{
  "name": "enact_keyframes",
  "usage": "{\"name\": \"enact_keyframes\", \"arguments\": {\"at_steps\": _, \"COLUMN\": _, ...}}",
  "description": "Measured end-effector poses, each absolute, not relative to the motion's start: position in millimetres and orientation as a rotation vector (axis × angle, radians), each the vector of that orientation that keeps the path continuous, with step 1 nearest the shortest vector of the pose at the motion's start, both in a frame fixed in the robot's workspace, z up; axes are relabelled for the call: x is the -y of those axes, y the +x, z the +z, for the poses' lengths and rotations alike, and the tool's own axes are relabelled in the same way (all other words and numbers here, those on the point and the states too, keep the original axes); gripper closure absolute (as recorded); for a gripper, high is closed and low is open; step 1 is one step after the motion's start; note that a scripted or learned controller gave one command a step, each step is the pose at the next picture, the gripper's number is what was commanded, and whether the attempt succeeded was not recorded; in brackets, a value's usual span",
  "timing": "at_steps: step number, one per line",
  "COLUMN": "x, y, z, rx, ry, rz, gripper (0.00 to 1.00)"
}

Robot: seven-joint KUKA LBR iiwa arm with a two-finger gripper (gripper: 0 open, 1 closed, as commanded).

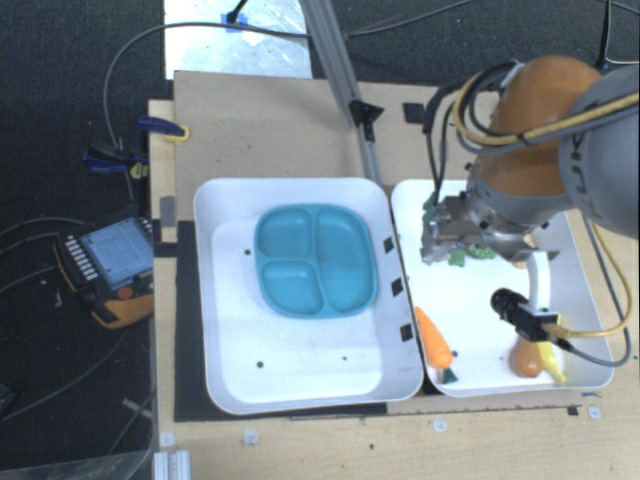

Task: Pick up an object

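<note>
My gripper (443, 240) hangs low over the upper left part of the right bin (480, 313). A small green thing (472, 255) lies just under and to the right of it, partly hidden by the gripper body; whether they touch is unclear. An orange carrot (432, 336) with a dark green tip lies along the right bin's left wall, well below the gripper. A brown-orange round thing (525, 360) rests in the bin's lower right corner, with a small yellow piece (551, 365) beside it.
The left bin (232, 348) holds a blue divided plate (315, 260) in its upper middle. A grey pole (335, 53) slants down to the bins' top edge. Clamps and a handheld device (108, 268) lie left of the bench.
</note>
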State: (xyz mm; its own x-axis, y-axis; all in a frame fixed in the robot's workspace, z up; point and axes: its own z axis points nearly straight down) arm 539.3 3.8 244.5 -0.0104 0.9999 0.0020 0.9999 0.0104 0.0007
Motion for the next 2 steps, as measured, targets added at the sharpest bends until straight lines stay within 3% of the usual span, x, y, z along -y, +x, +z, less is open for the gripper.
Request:
{"name": "enact_keyframes", "arguments": {"at_steps": 1, "x": -52.3, "y": 541.6, "z": 239.1, "rx": 2.233, "ry": -2.21, "rz": -0.004, "gripper": 1.0}}
{"name": "enact_keyframes", "arguments": {"at_steps": 2, "x": -109.2, "y": 531.7, "z": 222.6, "rx": 2.231, "ry": -2.208, "rz": -0.001, "gripper": 1.0}}
